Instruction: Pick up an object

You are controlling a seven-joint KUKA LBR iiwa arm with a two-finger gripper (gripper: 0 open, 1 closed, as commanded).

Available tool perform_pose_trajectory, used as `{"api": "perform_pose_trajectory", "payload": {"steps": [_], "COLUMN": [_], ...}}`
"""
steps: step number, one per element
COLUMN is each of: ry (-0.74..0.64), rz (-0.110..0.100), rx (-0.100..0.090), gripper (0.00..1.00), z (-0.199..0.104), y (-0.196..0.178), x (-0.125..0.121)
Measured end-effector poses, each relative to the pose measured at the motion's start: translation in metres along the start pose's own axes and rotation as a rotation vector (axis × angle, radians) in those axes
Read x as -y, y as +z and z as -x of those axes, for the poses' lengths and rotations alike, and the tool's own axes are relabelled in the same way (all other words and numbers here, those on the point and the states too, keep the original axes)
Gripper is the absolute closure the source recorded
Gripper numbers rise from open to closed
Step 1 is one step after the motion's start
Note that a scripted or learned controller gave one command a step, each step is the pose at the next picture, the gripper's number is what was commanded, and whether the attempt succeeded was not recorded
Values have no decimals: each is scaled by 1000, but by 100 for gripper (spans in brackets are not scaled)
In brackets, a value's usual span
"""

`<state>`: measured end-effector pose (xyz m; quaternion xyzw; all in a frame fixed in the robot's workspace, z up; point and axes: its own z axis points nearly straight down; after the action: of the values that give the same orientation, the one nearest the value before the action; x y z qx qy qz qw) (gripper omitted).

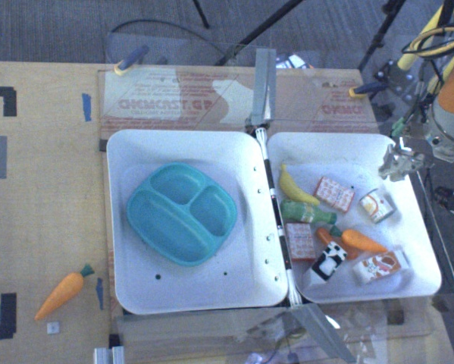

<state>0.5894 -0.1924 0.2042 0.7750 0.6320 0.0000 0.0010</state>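
Observation:
The right bin (pixel 424 226) holds several small items. A yellow banana (pixel 296 188) lies at its left, with a green bottle (pixel 308 212) just below it. A red-and-white box (pixel 334 193) and a small carton (pixel 376 205) sit mid-bin. An orange carrot (pixel 361 241), a red packet (pixel 301 241), a black-and-white cow toy (pixel 330 260) and a larger carton (pixel 380 266) fill the near part. My gripper (pixel 397 161) hangs over the bin's upper right rim, above and right of the small carton, with nothing seen in it.
The left bin (pixel 120 158) carries a teal divided plate (pixel 183 212). A second carrot (pixel 60 294) lies on the wooden bench at the lower left. Tripod legs and cables crowd the far right behind the arm.

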Motion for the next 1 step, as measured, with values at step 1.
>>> {"api": "perform_pose_trajectory", "payload": {"steps": [1], "ry": [148], "rz": [1], "rx": [1], "gripper": [100], "z": [7], "y": [-23], "x": [-29]}}
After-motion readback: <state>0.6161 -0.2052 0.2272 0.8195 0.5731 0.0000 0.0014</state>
